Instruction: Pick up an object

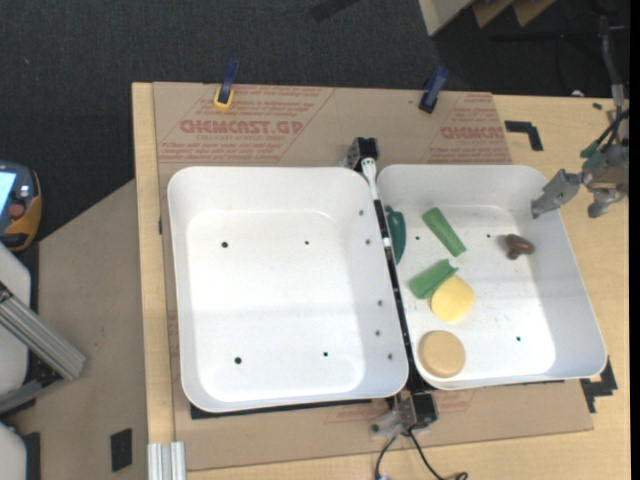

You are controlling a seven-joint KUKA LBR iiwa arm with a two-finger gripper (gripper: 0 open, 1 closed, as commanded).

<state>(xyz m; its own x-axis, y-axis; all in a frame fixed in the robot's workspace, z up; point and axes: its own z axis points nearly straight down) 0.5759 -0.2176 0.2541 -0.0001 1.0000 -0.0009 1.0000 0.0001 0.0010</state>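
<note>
The right bin (560,353) holds several small objects. Two green blocks (443,231) (433,278) lie near its middle, with a yellow round piece (452,300) touching the lower one. A tan disc (441,353) sits at the front rim. A teal piece (396,234) leans against the divider. A small brown object (517,247) lies toward the right. My gripper (577,198) hovers over the bin's far right corner, above and right of the brown object, open with nothing between its fingers (550,194).
The left bin (200,368) lies beside the right one on a cardboard sheet (260,118). Blue clamps (228,86) (434,88) hold the sheet's far edge. A black clip (363,153) joins the bins at the back.
</note>
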